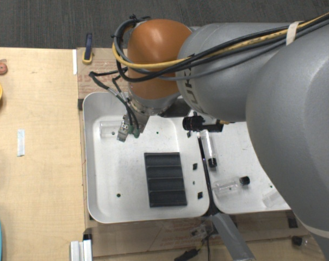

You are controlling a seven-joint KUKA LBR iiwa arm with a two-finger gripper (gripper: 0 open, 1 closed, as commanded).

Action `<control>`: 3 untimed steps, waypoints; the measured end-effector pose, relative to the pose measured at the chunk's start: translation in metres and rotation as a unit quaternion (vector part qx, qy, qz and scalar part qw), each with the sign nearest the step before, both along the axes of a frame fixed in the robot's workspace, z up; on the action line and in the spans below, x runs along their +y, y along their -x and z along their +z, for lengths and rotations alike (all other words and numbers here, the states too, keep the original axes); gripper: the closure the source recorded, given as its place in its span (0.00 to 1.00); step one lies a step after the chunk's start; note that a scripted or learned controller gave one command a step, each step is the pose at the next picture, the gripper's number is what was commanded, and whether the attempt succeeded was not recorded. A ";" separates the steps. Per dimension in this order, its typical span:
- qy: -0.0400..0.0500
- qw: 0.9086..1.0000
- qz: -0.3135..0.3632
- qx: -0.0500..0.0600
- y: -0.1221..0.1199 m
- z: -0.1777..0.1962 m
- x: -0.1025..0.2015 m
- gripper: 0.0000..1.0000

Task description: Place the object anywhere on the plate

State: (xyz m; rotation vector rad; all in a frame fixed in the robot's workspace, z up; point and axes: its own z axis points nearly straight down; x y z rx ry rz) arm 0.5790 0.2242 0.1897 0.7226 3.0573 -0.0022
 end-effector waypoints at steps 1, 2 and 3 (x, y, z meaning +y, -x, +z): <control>0.000 1.000 0.024 0.001 0.076 0.053 0.004 1.00; -0.001 0.982 0.187 0.000 0.033 0.053 0.004 1.00; 0.000 0.971 0.238 0.000 0.047 0.031 0.004 1.00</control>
